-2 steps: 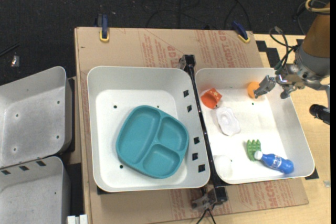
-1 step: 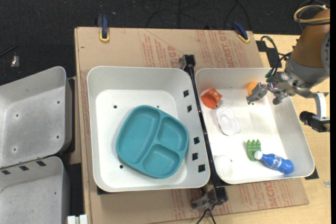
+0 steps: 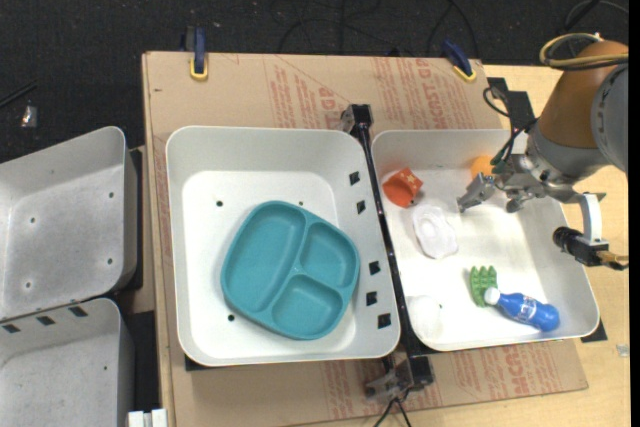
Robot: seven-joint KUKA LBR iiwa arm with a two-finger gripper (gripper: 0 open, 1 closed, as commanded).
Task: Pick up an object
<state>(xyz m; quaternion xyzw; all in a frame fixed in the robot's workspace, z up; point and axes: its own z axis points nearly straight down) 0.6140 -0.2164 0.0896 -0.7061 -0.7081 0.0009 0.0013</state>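
My gripper (image 3: 497,189) is hovering with fingers spread wide and gripping nothing, low over the right bin (image 3: 580,300) in the frame's right half. I judge I am lining up a grasp: an orange cup (image 3: 403,186), a white lid (image 3: 435,234), a green toy (image 3: 482,282) and a blue bottle (image 3: 524,309) are lying loose nearby.

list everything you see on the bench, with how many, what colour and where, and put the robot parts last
Bins: two, white, side by side on the board.
Divided tray: one, teal, left bin.
Cup: one, orange, right bin, upper left.
White object: one, right bin, middle.
Green toy: one, right bin, lower part.
Bottle: one, blue, white cap, beside the green toy.
Orange ball: one, right bin, partly hidden.
Clamps: two, blue and yellow, board's far edge.
Gripper: one, grey, over the right bin.
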